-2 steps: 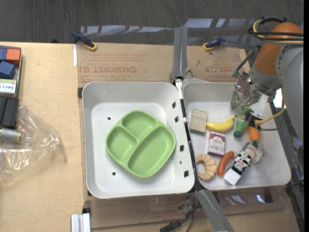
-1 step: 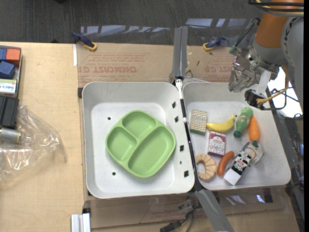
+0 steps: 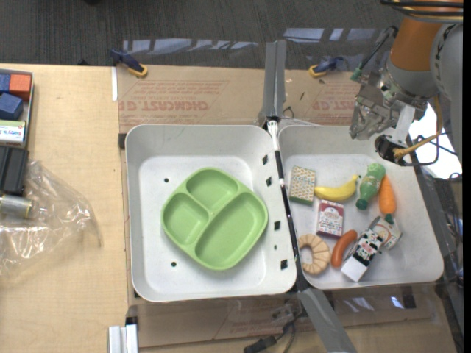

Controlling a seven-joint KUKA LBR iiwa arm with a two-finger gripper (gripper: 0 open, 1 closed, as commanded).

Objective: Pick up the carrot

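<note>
The carrot (image 3: 387,196) is a short orange piece lying near the right wall of the right bin (image 3: 423,271), just right of a green bottle-shaped toy (image 3: 370,183). My gripper (image 3: 366,127) hangs over the bin's far edge, above and a little left of the carrot and well apart from it. It is open with nothing between its fingers.
The right bin also holds a banana (image 3: 337,190), a cracker box (image 3: 302,184), a small red box (image 3: 330,219), a red sausage (image 3: 343,248), a cow-print carton (image 3: 372,247) and a bagel (image 3: 315,254). A green divided plate (image 3: 215,218) lies in the left bin (image 3: 143,197).
</note>
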